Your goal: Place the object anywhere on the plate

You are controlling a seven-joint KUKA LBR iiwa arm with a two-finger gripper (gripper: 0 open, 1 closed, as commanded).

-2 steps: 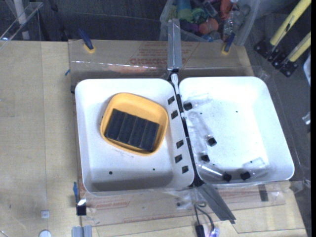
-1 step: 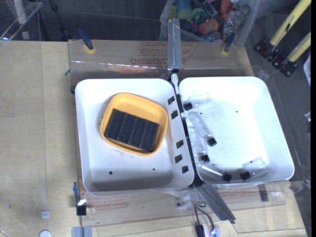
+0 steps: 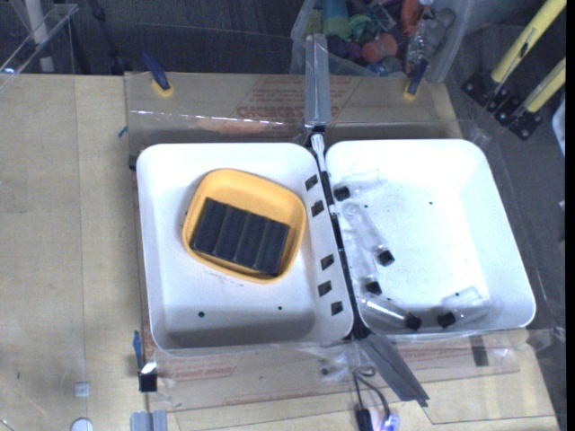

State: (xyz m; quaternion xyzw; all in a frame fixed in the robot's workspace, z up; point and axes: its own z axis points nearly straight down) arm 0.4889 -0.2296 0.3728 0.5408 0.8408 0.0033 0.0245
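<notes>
A dark, ribbed, rectangular object (image 3: pixel 243 235), black or very dark grey with four raised bands across it, lay flat on a yellow, shallow, rounded-square plate (image 3: pixel 280 197). The object was turned a little against the plate's edges and it covered most of the plate's floor. The plate stood in the left white plastic bin (image 3: pixel 171 241), nearer to that bin's far side and touching none of its walls.

Just beside it, on the right, was the second white bin (image 3: pixel 467 232). Some clear plastic pieces with small black parts (image 3: pixel 384 257) lay along its left and near sides. A row of small black marks ran along the rim where the two bins met.

Both bins rested on the light wooden table (image 3: pixel 63 241). Beyond the table stood a clear box full of colourful toys (image 3: pixel 377 16).
</notes>
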